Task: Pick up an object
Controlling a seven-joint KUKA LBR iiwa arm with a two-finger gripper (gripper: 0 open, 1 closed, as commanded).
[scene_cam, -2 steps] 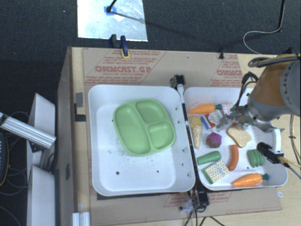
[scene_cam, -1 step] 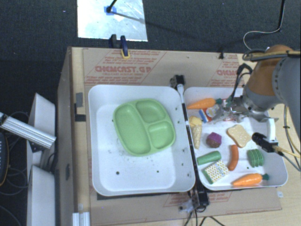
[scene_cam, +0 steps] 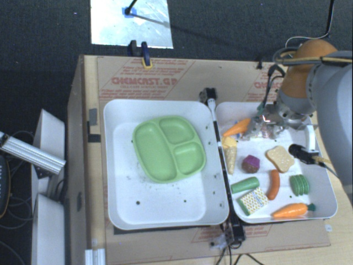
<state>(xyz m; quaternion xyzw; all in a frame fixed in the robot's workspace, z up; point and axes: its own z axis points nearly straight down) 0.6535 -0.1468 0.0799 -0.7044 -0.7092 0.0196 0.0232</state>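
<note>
now over the far end of the toy-food bin

right now we see our gripper (scene_cam: pixel 265 125) lowered into the upper part of the right bin (scene_cam: pixel 325 206), at the right of the frame, with the grey arm and its orange band rising behind it toward the upper right corner. whether the claw is spread or pressed together we cannot tell; that spot is a blur of metal and glare, and nothing is plainly pinched.

we judge the nearest candidate to be the small carrot (scene_cam: pixel 237 128), lying tilted just left of the gripper near the bin's upper left corner. the rest of the play food is spread loosely, probably so each piece can be reached singly: a corn cob (scene_cam: pixel 230 154) along the left wall, a purple piece (scene_cam: pixel 251 163) at the middle, a bread slice (scene_cam: pixel 280 158) to its right, an orange sausage-like piece (scene_cam: pixel 273 184) below that, a green cucumber (scene_cam: pixel 244 184), a checkered block (scene_cam: pixel 253 201), a ridged green piece (scene_cam: pixel 299 184), and a larger carrot (scene_cam: pixel 290 210) along the lower edge.

the left bin (scene_cam: pixel 118 203), in the middle of the frame, holds a green divided plate (scene_cam: pixel 168 148), well apart from the gripper.

we judge the pick not yet made; the descent looks aimed at the carrot's end of the bin.
</note>
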